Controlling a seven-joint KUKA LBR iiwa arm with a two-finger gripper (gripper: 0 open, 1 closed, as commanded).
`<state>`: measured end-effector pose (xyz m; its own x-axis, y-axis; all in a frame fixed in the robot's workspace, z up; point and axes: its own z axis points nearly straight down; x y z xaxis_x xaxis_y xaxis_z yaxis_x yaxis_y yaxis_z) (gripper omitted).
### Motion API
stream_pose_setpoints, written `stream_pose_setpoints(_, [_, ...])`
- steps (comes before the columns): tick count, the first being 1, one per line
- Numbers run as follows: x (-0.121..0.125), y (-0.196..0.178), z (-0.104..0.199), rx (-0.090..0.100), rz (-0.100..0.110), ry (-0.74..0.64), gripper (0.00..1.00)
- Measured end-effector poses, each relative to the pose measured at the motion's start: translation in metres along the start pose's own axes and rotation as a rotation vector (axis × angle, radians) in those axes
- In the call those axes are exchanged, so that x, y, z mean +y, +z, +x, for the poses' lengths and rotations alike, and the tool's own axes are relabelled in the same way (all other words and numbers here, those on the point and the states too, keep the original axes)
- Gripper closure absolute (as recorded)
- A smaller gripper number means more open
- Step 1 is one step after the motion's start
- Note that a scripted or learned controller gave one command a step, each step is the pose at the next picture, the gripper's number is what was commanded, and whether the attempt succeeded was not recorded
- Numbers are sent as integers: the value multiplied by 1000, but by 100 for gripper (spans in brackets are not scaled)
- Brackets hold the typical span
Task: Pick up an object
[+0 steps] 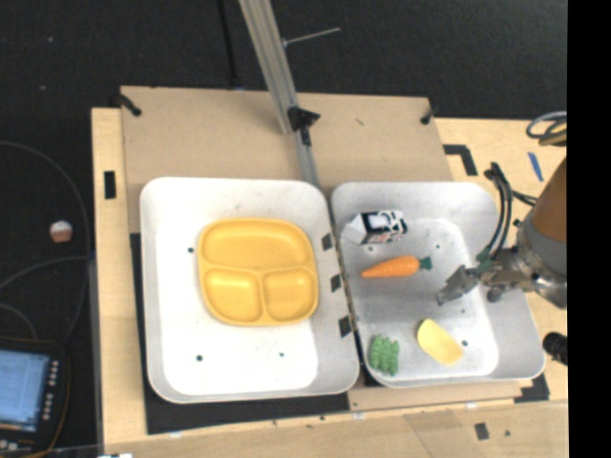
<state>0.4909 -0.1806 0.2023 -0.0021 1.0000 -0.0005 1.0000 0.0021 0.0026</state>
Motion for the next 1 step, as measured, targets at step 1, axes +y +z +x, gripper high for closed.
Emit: stream_pose_setpoints(1, [0, 0, 0, 0, 0, 1, 0])
